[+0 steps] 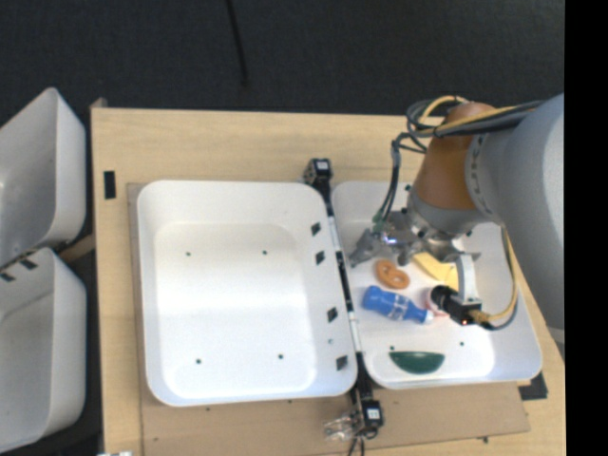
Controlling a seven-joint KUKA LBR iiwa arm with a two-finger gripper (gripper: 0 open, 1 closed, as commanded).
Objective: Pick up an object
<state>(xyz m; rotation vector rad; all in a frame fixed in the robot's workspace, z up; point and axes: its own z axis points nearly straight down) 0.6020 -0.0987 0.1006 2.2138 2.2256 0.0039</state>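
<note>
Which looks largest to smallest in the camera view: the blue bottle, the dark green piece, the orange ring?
1. Blue bottle and dark green piece: they look about alike in size, so I do not rank them.
2. Orange ring, clearly the smallest.

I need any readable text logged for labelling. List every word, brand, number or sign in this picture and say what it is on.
No text can be read in this picture.
Blue bottle in the right bin: any label is too blurred to read.
Orange ring, yellow piece and dark green object: no markings visible.
Left bin and arm: no lettering can be made out.
</note>
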